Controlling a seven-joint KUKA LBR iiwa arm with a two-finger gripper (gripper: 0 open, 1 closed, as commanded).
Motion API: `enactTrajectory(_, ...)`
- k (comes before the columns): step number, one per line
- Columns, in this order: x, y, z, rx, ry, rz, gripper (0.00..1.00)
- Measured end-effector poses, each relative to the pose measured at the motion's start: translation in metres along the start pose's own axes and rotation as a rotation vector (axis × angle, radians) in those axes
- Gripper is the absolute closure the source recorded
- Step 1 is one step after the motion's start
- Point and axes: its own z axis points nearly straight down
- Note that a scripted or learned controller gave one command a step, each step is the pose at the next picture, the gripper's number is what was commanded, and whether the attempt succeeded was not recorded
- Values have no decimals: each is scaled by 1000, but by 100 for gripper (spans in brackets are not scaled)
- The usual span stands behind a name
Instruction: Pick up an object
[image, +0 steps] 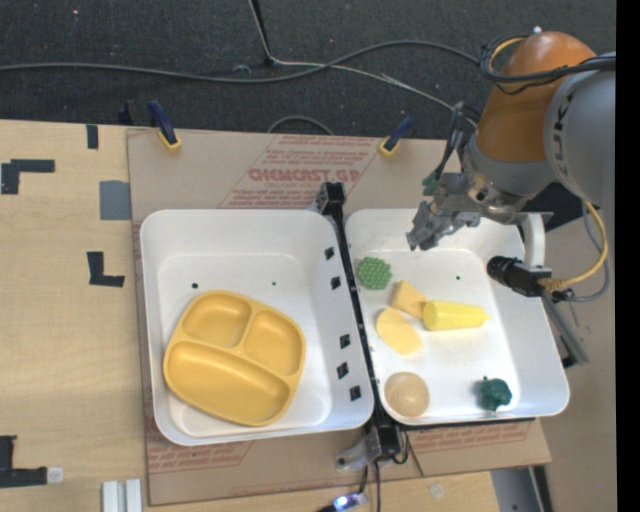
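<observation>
The right bin (535, 345) holds a green bumpy ball (374, 272), several pale yellow pieces (407, 298) (399, 331), a yellow cylinder (455, 316), a tan round piece (407, 394) and a small dark green object (494, 394). My gripper (424, 234) hangs above the far part of the right bin, up and to the right of the green ball. Nothing shows between its tips.
A yellow divided plate (234, 355) lies in the left bin (160, 250). A black divider (345, 290) runs between the bins. Blue-and-yellow clamps (163, 126) (396, 135) hold the cardboard at the back. A black fitting (512, 273) sticks in from the right.
</observation>
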Motion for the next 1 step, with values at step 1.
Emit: enactTrajectory(1,55,-4,-2,0,0,-1,100)
